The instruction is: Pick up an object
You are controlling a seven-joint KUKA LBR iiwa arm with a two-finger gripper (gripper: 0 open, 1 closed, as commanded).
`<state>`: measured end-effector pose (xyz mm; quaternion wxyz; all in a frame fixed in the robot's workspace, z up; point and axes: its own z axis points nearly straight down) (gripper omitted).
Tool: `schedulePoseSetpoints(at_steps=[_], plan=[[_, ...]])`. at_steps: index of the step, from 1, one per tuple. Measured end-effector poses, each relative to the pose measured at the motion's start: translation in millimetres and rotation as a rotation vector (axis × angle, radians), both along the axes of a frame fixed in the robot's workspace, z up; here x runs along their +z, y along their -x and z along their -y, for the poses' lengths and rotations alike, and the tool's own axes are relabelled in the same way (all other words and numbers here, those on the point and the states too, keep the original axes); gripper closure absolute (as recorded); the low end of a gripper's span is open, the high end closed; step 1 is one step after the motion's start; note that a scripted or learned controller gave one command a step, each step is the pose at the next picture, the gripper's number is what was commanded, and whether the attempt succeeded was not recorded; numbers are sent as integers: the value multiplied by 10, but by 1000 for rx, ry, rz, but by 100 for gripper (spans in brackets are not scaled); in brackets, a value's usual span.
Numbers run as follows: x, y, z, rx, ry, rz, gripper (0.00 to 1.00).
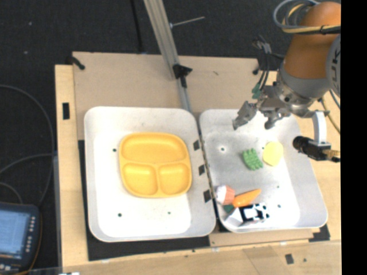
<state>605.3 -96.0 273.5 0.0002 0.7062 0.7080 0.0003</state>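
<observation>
Two-finger gripper (256, 118) spread open, holding nothing, above far part of right white shallow bin (304, 202)

Likely target: small green ridged block (251, 158), near bin middle, nearer camera than gripper, touching pale yellow round disc (273, 153)

Risk: finger lands on disc, nudges block or grabs both; ridged sides may slip

Block long axis runs roughly far-to-near, slightly tilted; which end leads, cannot tell
</observation>
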Motion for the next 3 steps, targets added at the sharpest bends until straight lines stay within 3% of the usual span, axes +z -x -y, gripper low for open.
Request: schedulePoseSetpoints(at_steps=[1,3], plan=[[1,0,0,-1,0,0,0],[-1042,90,30,-4,2,-5,0]])
